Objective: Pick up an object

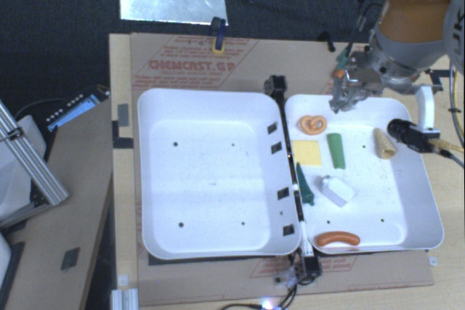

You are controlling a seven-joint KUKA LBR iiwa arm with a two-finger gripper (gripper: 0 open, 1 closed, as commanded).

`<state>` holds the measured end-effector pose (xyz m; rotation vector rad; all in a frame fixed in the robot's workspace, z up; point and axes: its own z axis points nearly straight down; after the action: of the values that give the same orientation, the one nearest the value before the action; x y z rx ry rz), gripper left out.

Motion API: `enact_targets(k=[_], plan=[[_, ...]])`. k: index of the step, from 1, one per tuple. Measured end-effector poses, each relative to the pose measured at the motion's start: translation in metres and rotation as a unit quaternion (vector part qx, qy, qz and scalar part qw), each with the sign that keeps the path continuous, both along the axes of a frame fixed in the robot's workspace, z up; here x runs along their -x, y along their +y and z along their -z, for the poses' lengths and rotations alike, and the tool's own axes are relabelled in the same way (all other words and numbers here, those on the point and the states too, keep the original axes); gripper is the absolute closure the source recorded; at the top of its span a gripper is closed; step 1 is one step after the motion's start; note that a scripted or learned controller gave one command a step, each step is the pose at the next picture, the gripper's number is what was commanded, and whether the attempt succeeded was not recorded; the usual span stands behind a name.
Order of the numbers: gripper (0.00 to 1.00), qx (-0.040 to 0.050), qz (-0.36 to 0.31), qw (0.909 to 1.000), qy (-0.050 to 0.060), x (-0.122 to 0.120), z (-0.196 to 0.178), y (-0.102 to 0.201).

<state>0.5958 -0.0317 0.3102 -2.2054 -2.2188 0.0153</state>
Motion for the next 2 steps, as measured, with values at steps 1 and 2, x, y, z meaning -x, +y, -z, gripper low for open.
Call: enact_targets(k=[1, 2], plan=[[1.0, 0.0003, -0.002, 0.9999, -0.013, -0.066, -0.042, 0.054], [1.0, -0.0005, -0.002, 0.9999, -0.013, -0.073, -0.103, 0.111]])
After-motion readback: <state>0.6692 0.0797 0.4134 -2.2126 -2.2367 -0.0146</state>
